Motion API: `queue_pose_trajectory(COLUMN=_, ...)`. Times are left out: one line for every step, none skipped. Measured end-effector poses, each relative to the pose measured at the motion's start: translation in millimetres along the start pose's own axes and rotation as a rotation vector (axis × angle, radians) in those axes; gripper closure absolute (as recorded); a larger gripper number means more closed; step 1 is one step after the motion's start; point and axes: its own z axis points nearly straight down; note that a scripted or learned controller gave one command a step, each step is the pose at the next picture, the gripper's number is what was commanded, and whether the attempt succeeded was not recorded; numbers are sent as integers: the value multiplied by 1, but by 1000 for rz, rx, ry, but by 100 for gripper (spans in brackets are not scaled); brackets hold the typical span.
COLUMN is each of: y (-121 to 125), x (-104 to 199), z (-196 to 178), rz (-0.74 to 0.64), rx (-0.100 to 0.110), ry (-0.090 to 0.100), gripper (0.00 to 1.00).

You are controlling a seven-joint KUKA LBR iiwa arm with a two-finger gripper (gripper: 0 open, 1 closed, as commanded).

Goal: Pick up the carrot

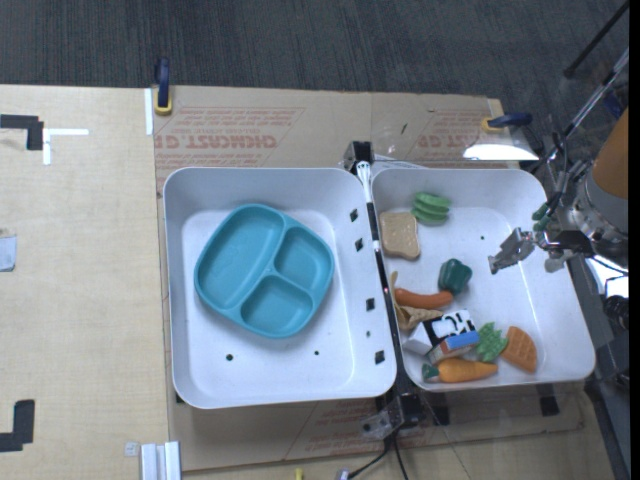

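Carrot [466, 370] lies in the right bin [560, 308] on a cardboard-covered bench [250, 128]; gripper [530, 249] open, empty.

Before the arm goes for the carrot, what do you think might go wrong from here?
1. The carrot lies against the right bin's near wall, so a finger may hit the wall.
2. A black-and-white item and a second orange piece crowd it; the gripper, off near the far-right side, could grab the wrong one.
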Motion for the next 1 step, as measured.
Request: queue_pose_trajectory(y=-3, x=39, z=98, rz=224, rx=2, ry=1, gripper=0)
